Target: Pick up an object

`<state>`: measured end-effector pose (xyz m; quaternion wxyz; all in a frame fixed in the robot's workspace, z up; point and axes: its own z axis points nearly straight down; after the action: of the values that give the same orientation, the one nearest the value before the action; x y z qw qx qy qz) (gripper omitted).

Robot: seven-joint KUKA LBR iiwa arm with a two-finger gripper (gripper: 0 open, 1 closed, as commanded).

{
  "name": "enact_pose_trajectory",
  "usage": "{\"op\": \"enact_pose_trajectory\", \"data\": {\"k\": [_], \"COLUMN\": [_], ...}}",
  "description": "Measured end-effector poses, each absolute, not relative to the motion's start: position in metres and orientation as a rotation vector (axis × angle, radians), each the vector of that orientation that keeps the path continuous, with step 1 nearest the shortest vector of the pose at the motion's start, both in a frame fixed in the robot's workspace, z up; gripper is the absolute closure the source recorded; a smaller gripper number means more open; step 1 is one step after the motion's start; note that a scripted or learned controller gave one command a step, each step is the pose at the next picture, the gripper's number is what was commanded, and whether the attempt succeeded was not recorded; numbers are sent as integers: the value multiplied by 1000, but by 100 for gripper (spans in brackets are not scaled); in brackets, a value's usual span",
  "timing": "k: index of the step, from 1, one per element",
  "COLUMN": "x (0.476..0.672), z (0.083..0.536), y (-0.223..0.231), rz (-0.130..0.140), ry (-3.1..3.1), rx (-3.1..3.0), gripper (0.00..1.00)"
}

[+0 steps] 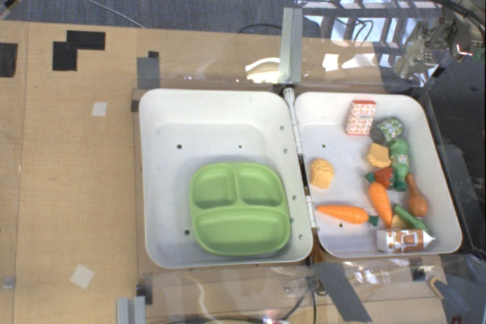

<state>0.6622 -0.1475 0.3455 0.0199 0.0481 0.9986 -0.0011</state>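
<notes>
From my seat I see the gripper (425,49) up at the far right corner, above and beyond the right white bin (334,239), though whether it is open or closed I cannot tell. That bin holds plastic toy food: an orange carrot (343,214), a yellow corn piece (322,174), and a pink carton (361,117). A green three-compartment plastic plate (240,207) lies in the left white bin (175,125).

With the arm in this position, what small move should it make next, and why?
Probably it should swing the hand forward and over the right bin, stopping above the corn cob. The hand sits behind the bin's far right corner and above no toy. The corn lies alone on bare floor, while the vegetables near the right wall are crowded together, so it seems the easier target.
</notes>
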Motion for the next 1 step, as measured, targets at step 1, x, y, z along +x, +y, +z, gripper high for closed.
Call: {"op": "enact_pose_trajectory", "data": {"k": [1], "x": [651], "z": [325], "y": [-178], "rz": [-2], "ry": [3125], "rx": [195], "gripper": [100]}}
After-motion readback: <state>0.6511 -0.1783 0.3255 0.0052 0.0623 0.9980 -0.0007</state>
